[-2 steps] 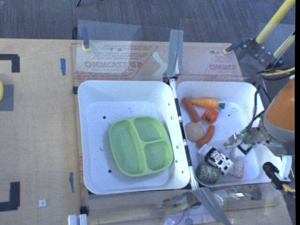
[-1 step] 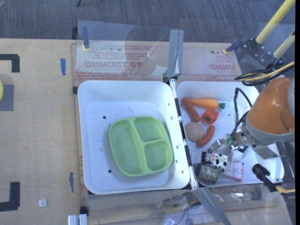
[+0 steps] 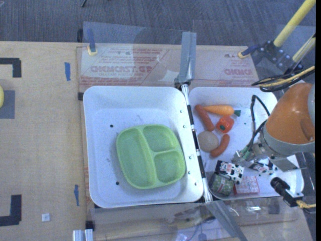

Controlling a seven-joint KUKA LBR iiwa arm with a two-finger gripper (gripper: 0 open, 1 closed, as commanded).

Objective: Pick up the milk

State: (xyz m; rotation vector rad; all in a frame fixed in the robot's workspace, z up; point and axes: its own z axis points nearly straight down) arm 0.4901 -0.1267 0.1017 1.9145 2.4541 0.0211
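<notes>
The milk point(image 3: 230, 170) is a small white carton with black cow patches, lying in the lower part of the right bin point(image 3: 261, 97). My gripper point(image 3: 252, 159) hangs just to the right of the carton and slightly above it, under the grey wrist and the orange band point(image 3: 296, 117). From this angle the carton looks close to the gripper's tip, but I see nothing held in it.
A carrot point(image 3: 219, 109), two sausages point(image 3: 204, 118), a red pepper point(image 3: 225, 124) and a brown potato point(image 3: 207, 140) lie above the milk. A green can point(image 3: 222, 185) and a pink packet point(image 3: 247, 185) sit just below it. The left bin point(image 3: 100, 109) holds a green divided plate point(image 3: 150, 155).
</notes>
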